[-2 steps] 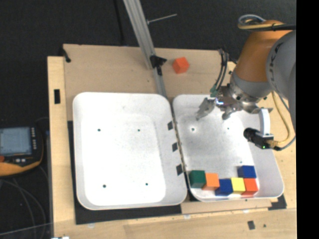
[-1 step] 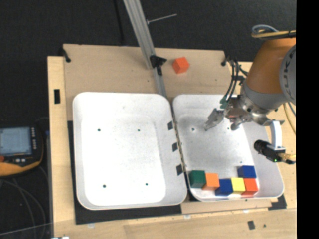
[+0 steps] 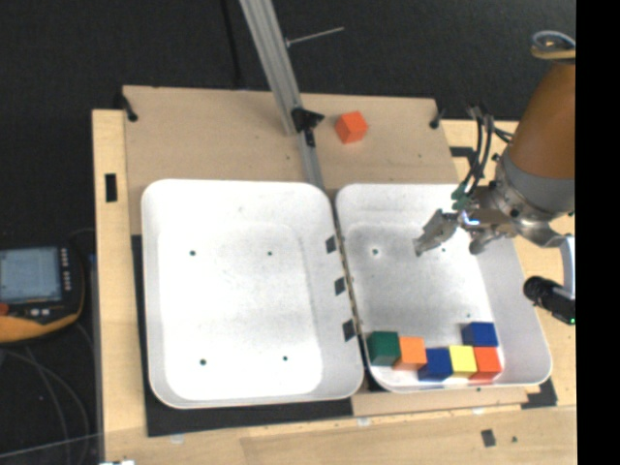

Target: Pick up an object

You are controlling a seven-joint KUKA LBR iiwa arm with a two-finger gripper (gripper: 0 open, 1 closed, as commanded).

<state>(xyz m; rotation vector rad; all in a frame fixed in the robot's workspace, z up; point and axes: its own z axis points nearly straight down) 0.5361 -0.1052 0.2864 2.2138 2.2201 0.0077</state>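
We see a shallow white plastic bin [image 3: 242, 298] well to the view's left of the jaws. Up the view from the jaws, a small orange cube [image 3: 351, 127] lies on the tan board [image 3: 213, 134], near a slanted grey metal rail [image 3: 266, 37]. Far left of the jaws sits a grey handheld screen unit [image 3: 34, 279].

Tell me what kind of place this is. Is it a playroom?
Probably a robot lab, not a playroom. A grey-and-orange robot arm reaches over a white bin holding coloured blocks, beside a second white bin, on a wooden bench. The blocks look like practice pieces.
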